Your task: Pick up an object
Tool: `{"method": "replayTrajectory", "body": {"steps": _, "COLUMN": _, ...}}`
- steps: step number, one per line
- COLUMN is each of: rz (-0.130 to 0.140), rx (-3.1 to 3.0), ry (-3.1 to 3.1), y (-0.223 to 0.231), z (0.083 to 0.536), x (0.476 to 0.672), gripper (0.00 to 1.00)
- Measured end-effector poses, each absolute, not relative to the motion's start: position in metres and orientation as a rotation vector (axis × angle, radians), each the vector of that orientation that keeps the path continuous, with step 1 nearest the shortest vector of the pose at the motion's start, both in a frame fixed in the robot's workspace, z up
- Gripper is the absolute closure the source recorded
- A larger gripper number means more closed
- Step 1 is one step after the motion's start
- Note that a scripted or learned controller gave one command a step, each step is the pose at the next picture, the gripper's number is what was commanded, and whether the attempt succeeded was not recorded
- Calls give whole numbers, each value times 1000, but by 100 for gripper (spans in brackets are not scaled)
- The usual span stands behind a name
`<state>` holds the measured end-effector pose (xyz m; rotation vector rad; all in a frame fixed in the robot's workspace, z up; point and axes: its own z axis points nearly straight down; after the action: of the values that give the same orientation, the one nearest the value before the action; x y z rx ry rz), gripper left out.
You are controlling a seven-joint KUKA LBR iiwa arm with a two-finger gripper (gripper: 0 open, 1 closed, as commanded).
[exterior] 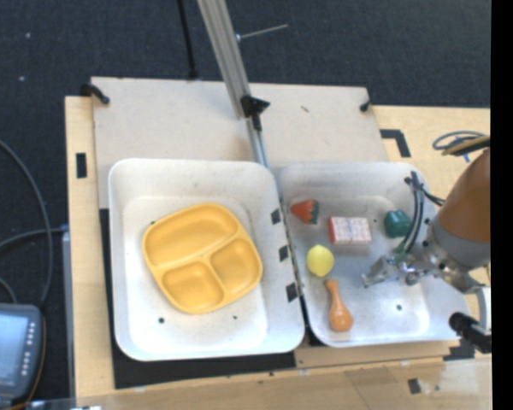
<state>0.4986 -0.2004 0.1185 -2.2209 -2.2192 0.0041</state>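
**Pincer low in the right bin, nothing gripped**

The pincer (385, 272) hangs low over bare floor in the right bin (359, 336); whether it is spread or closed cannot be told, and no object is seen in it. Candidates lie close by: a yellow lemon (320, 260), an orange carrot-like toy (337, 307), a pink-and-white box (350, 230), a red strawberry (305, 211) and a green piece (398, 223). The yellow divided plate (203, 256) sits in the left bin (128, 331). By my reading this is the approach step; next, the arm must centre over one object and descend.
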Motion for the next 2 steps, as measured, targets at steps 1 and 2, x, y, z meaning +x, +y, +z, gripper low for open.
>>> {"method": "replayTrajectory", "body": {"steps": 1, "rz": -5, "rx": -2231, "ry": -2218, "y": -202, "z": 132, "x": 501, "gripper": 100}}
{"method": "replayTrajectory", "body": {"steps": 2, "rz": -4, "rx": -2224, "ry": -2229, "y": -205, "z": 178, "x": 510, "gripper": 100}}
